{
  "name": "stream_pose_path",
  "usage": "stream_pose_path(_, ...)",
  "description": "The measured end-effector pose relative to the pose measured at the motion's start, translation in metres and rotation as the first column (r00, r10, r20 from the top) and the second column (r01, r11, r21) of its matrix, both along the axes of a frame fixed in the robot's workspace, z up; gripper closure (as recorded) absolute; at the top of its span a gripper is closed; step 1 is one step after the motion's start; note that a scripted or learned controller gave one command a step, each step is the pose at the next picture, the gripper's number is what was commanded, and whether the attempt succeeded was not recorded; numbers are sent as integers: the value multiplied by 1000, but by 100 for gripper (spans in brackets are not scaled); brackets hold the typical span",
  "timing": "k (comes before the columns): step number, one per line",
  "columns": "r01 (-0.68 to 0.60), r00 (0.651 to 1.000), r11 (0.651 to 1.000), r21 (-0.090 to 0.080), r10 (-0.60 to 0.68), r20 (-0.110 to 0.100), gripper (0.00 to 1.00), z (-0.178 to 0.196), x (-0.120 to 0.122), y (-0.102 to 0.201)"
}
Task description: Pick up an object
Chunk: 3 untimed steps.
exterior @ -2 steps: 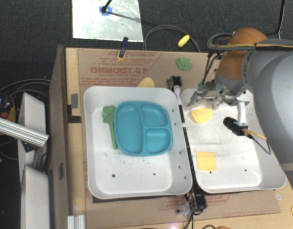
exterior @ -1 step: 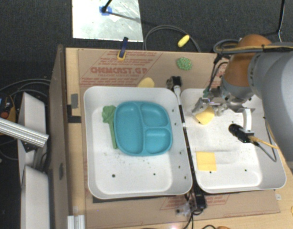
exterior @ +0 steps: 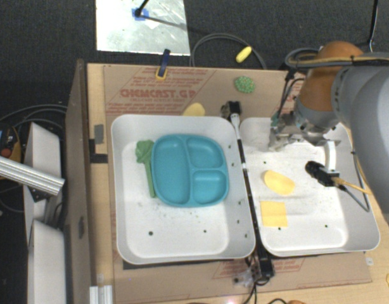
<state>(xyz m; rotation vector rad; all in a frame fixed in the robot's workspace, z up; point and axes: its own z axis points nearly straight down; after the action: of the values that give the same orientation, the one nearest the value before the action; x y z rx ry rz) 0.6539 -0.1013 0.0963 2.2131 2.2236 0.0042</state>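
Yellow oval piece (exterior: 279, 182) lies mid right bin (exterior: 362, 236), yellow square (exterior: 274, 213) just beside it, hand (exterior: 278, 138) over that bin's far-left corner, open or closed cannot tell, cardboard sheet (exterior: 137, 78) under bins printed "CHEMCAST" in red.

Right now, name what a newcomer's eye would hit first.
The teal plastic divided tray sits mid the view's left white bin, a green leafy piece at its left edge. In the right white bin lie a yellow rounded lump and a flat yellow square, the grey arm's gripper over its far corner.
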Motion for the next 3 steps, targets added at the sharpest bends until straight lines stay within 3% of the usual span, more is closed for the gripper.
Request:
stream_pose_path(1, 5, 1000, 1000, -4, -5, 11, 100, 121, 9, -36)
stream_pose_path(2, 2, 1000, 1000, 0, -2, -1, 0, 112, 6, -34)
stream_pose_path(3, 5, 1000, 1000, 3, -5, -14, 0, -17, -32, -37)
